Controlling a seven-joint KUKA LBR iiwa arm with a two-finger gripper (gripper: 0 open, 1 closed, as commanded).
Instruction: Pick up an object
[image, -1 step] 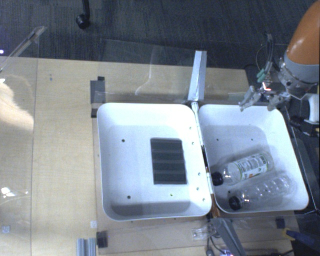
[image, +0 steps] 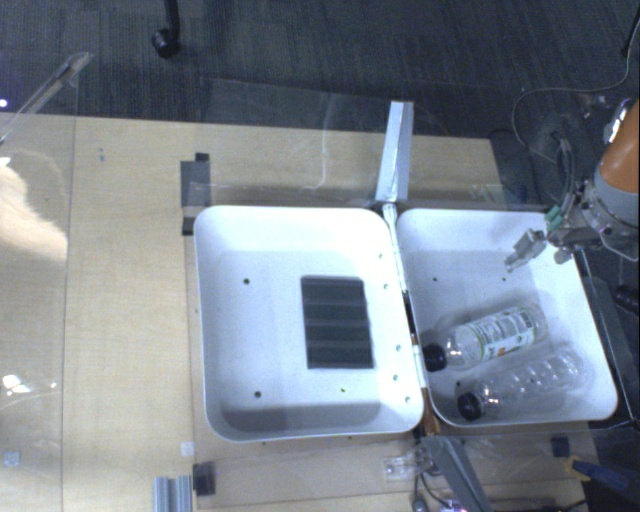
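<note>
Two clear bottles (image: 495, 337) lie at 5 o'clock: judged light, slippery, crushable; mid-body grip advised. Gripper (image: 540, 248) jaws' state cannot be told.

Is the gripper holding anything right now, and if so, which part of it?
Nothing is held. The gripper hangs over the right bin with bare fingers, apart from the two plastic bottles lying at the bin's near side.

bottle (image: 487, 337) label print too small to read
</note>
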